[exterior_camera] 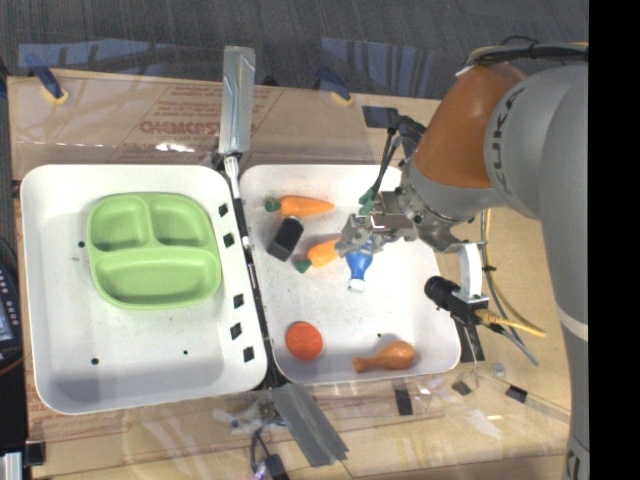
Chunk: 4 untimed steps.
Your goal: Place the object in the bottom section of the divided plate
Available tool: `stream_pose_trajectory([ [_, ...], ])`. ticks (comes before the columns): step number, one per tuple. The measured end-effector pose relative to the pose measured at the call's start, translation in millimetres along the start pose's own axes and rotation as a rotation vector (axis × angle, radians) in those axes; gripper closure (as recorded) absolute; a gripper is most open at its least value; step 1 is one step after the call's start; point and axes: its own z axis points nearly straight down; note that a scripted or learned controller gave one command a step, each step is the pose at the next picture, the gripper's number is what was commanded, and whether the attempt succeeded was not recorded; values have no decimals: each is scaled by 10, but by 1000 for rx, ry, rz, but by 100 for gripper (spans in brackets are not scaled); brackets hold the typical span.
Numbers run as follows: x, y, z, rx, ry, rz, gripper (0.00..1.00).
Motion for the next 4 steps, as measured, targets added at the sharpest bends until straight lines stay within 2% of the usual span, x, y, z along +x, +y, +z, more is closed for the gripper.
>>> stream_pose_trajectory([
  [1,1089,767,-561,-4,-1,-186,100],
  [2,1474,548,280,0,-2,-658,100],
  [3,1472,551,275,-1,-3,-658,0],
  [4,1484,555,173,-1,-3,-663,100],
])
